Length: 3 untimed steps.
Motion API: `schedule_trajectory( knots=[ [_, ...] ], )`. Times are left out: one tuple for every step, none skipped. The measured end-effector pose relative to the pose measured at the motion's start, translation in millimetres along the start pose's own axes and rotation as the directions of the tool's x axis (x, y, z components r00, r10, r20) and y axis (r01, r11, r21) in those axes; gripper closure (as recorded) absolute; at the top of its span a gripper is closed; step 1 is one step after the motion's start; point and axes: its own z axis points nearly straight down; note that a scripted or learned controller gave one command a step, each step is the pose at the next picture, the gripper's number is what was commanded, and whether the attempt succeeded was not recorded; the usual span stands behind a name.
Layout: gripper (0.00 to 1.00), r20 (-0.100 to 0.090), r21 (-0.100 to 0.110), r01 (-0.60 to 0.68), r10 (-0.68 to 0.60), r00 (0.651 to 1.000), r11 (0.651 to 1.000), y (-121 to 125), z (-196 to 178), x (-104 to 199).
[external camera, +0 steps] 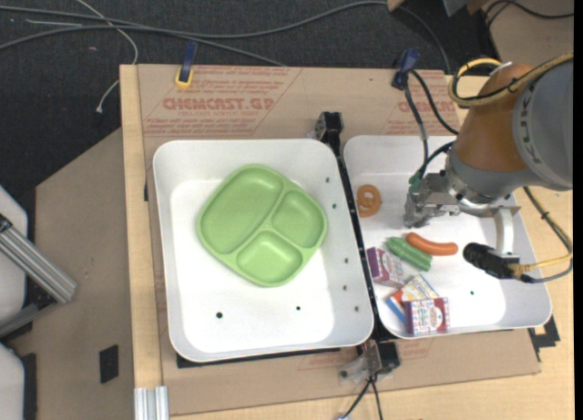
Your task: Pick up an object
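Orange sausage-shaped toy [432,246] lies touching the long green toy [407,255]; our gripper [421,211], narrow-set and holding nothing, risks nudging both.

A small tan ring-shaped doughnut [368,199] is seen at centre right of the frame. Below it, an orange sausage [432,246] and a green pod [407,254] are laid touching. Lower still, a purple packet [389,267] and a red-and-white carton [424,314] are seen.
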Motion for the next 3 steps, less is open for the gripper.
schedule_trajectory(
  knots=[
    [1.0, 0.003, -0.007, 0.002, -0.002, 1.0, 1.0, 5.4, -64.2, 2.5],
    [1.0, 0.003, -0.005, 0.001, -0.001, 1.0, 1.0, -1.5, -123.1, -1.3],
    [1.0, 0.003, -0.005, 0.002, -0.002, 1.0, 1.0, 0.7, -168.3, -7.4]
  ],
)
